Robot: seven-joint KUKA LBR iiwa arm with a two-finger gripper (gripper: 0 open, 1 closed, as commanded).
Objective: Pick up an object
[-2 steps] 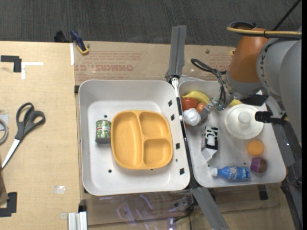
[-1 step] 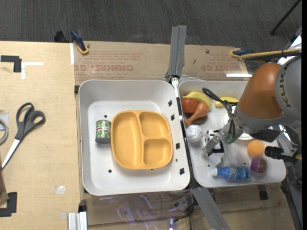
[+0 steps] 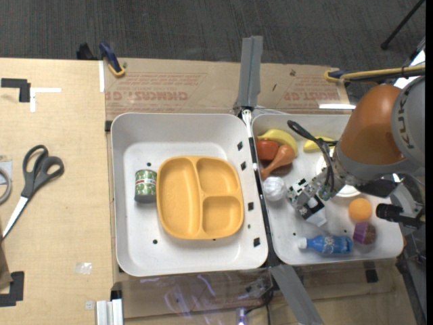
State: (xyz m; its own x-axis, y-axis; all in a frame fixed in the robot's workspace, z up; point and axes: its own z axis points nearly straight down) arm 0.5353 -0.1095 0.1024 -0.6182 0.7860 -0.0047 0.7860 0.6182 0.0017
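Two-finger gripper [image 3: 306,198] low inside the right shallow white bin [image 3: 284,249], reached in from the right under the grey arm with its orange band [image 3: 371,131]. Whether spread or pressed together: cannot tell, with metal parts and a small black-and-white piece tangled together at the tip. Nothing clearly seen pinched there.

Just left of the tip, near but apart, a crumpled silvery-white ball [image 3: 274,189]. Up and left from that, an orange-red drumstick-shaped toy [image 3: 279,157] lying slantwise, touching a yellow banana-shaped toy [image 3: 279,138] behind it by the bin's far wall. Below the tip, toward the near wall, a clear plastic bottle with a blue label [image 3: 327,244] lying on its side. Right of the tip, a small orange ball [image 3: 360,209], and just below that ball a small purple rounded object [image 3: 364,233] beside the bottle's end. A second yellow piece [image 3: 318,143] partly hidden under the arm.

Across the divider, in the left shallow white bin [image 3: 128,249], a yellow-orange plastic tray with three compartments [image 3: 200,197] lying flat in the middle, well apart from the tip. Touching the tray's left edge, a small green-labelled tin can [image 3: 145,185] on its side.

Farther left on the pale wooden bench [image 3: 61,235], grey-handled scissors [image 3: 30,175] lying open-handled.
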